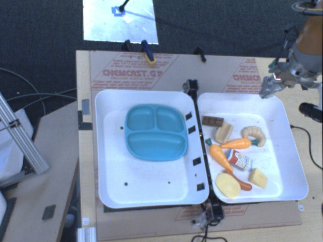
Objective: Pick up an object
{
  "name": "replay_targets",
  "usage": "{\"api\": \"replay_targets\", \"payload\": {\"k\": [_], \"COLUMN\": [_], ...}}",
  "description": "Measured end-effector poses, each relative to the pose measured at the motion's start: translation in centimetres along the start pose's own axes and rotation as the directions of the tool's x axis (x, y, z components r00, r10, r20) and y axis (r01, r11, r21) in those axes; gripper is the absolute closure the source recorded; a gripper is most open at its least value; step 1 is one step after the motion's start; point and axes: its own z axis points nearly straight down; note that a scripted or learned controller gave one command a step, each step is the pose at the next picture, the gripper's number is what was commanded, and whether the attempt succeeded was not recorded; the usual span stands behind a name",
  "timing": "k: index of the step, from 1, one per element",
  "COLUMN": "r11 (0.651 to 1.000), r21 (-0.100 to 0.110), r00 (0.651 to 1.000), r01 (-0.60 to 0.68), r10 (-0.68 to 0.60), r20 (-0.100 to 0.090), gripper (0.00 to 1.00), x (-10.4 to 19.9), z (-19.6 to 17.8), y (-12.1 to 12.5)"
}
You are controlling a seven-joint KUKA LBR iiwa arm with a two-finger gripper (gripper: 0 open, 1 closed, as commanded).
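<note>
Red mirrored lettering on the brown board (136, 70) under the bins, well left of the gripper (266, 89), reads roughly "CHEMCAST GP". A second, partial red print sits on the same board just left of the gripper, too cut off to read. Small red-and-white packet (240, 160) in the right bin (291, 135), below the gripper, has print too small to read.

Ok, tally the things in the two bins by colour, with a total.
Blue: 1, the plate
Orange: 2, carrots
Brown: 1, chocolate bar
Yellow or tan: 4
Red: 2
Total: 10
</note>
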Motion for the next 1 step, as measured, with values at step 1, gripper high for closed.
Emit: {"api": "replay_targets", "payload": {"k": [1], "r11": [1.0], "r21": [0.004], "r00": [1.0], "r01": [0.002], "r10": [-0.002], "r20": [-0.001], "gripper": [1.0], "x": [4.46], "z": [-1.09], "y": [-2.61]}}
